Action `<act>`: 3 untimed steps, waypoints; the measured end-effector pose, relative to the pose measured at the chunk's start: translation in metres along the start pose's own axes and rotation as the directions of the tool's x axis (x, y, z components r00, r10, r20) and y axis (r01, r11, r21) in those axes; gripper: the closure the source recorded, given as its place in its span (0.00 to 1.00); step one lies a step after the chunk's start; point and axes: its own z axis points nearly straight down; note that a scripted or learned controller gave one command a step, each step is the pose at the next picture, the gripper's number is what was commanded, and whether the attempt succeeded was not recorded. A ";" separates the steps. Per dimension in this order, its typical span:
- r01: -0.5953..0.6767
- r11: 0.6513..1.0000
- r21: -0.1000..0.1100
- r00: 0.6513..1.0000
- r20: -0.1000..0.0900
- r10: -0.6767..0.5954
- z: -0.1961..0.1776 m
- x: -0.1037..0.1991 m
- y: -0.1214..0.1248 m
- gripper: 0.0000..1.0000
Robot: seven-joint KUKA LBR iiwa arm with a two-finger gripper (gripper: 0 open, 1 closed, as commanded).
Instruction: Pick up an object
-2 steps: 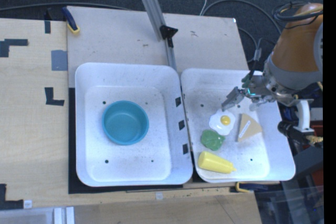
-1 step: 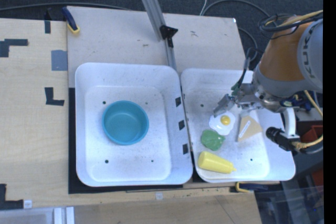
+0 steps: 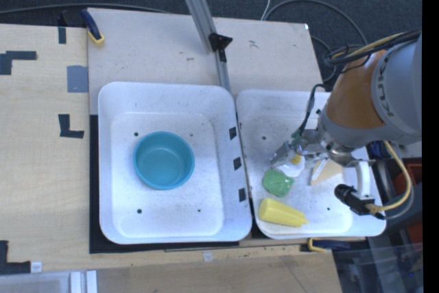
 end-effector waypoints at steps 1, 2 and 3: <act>0.000 1.000 -0.011 1.000 0.003 0.000 0.040 -0.001 0.001 0.00; 0.002 1.000 -0.011 1.000 0.001 -0.002 0.028 0.001 0.002 1.00; 0.001 1.000 -0.011 1.000 0.001 -0.001 -0.014 0.004 0.004 1.00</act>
